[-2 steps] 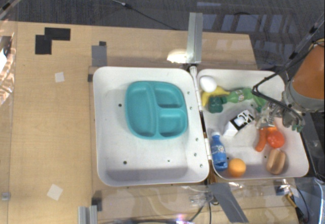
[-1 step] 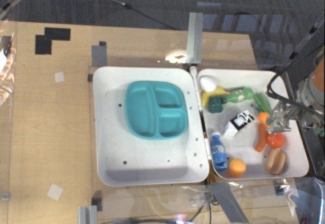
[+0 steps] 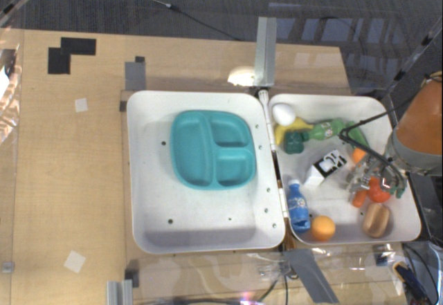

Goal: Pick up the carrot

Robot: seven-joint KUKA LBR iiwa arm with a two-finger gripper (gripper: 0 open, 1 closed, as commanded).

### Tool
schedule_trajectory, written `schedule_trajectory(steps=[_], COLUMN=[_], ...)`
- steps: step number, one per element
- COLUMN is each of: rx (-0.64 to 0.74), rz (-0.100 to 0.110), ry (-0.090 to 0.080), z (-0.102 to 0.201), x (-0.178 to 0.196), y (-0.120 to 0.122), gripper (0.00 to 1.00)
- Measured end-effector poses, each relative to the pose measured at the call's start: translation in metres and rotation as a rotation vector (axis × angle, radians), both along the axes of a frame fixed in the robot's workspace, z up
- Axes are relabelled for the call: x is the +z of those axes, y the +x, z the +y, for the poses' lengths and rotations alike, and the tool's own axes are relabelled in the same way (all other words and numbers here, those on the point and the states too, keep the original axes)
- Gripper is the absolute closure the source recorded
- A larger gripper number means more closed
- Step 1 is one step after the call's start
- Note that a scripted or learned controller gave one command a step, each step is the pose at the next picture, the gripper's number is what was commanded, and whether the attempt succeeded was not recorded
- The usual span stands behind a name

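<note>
The carrot is an orange piece in the right bin (image 3: 408, 227), near that bin's right side. One orange end (image 3: 358, 154) shows above the gripper and another (image 3: 360, 198) below it; the stretch between is hidden, so I cannot tell whether these are one object. The gripper (image 3: 368, 179) hangs low over that spot, under the grey arm with its orange band (image 3: 423, 124). A round red object (image 3: 379, 191) lies right beside the gripper.
Also in the right bin are a white egg (image 3: 282, 114), a yellow item (image 3: 282, 134), a green bottle (image 3: 327, 129), a dark green cup (image 3: 295, 143), a black-and-white box (image 3: 331, 162), a blue bottle (image 3: 297, 205), an orange (image 3: 322, 228) and a brown potato-like lump (image 3: 376, 219). A teal divided plate (image 3: 212, 149) lies in the left bin (image 3: 149, 214).
</note>
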State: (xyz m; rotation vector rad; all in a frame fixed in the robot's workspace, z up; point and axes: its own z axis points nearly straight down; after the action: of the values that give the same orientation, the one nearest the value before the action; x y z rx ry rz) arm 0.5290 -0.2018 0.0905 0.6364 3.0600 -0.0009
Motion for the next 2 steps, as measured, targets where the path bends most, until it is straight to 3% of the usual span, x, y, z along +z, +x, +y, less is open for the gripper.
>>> schedule_trajectory(steps=[1, 2], rx=[-0.244, -0.175], rz=[0.002, -0.013], ry=[0.005, 0.002], z=[-0.001, 0.033], x=[-0.002, 0.141], y=[0.123, 0.093], gripper=[1.0, 1.0])
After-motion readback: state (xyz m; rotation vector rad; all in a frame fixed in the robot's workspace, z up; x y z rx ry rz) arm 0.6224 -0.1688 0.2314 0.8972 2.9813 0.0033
